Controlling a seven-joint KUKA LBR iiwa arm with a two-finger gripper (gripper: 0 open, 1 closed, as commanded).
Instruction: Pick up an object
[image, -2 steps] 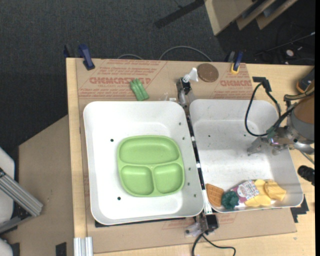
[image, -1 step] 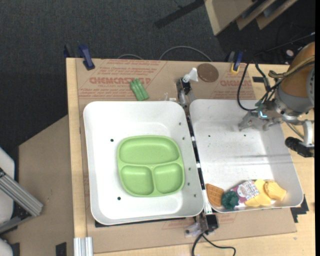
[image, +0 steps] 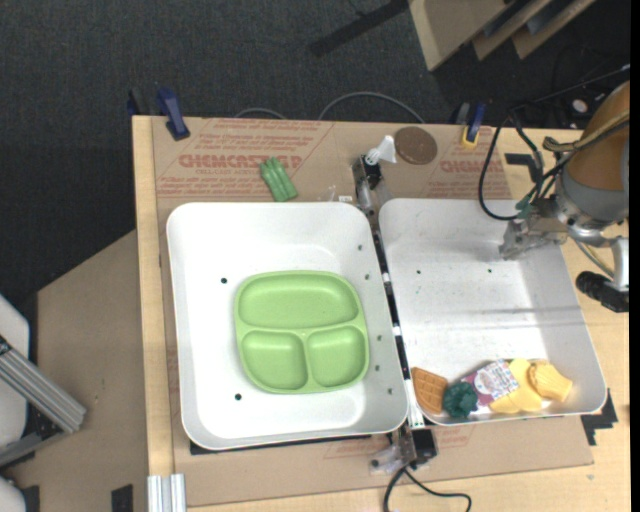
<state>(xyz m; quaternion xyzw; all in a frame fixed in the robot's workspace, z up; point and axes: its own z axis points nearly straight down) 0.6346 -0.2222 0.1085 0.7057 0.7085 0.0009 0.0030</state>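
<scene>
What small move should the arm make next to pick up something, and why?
Probably it should travel toward the near edge of the right bin and stop above the pile of small objects. The gripper sits near the bin's far right side, well apart from the pile, and the objects are all crowded in the near corner. The left bin has a green divided tray.

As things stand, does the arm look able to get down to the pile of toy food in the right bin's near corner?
Probably yes. The gripper sits over the far side of the right bin, and bare bin floor lies between it and the toy food. The pile hugs the bin wall, which could crowd a grasp.
</scene>
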